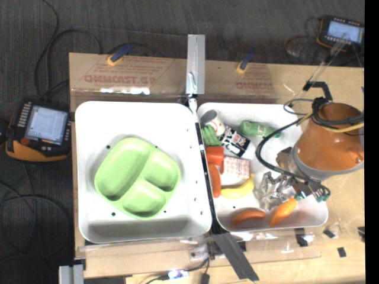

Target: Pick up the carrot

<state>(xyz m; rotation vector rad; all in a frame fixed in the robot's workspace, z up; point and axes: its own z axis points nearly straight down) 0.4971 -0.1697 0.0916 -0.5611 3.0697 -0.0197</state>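
Lower frame: a grey bar and clamp hardware run along the bench's (148, 256) front edge, below both bins.

Right bin (314, 220), lower right of frame, front row: a red-orange oval item (249, 217) lies against the front wall. Just right of it is the carrot (283, 211), orange, tilted up to the right. The gripper (277, 189) sits directly over the carrot's upper end; its metal fingers (267, 185) point down-left. The slant hides whether they are apart, together or clamped on the carrot; cannot tell.

Right bin, middle: a yellow banana (238, 189), a white-and-red carton (237, 168), a red block (214, 155) and an orange-red strip (215, 181) along the left wall.

Right bin, rear: a green leafy piece (209, 135), a black-and-white printed pack (235, 141), a green bottle (256, 128), and a small round white item (211, 120).

Arm (329, 144): orange band at right edge of frame, with black cables looped over it.

Left bin (95, 114), centre-left: a light green divided tray (138, 176).

Upper frame: brown cardboard (127, 76) with clips; a handheld pendant (40, 131) on dark carpet at left.
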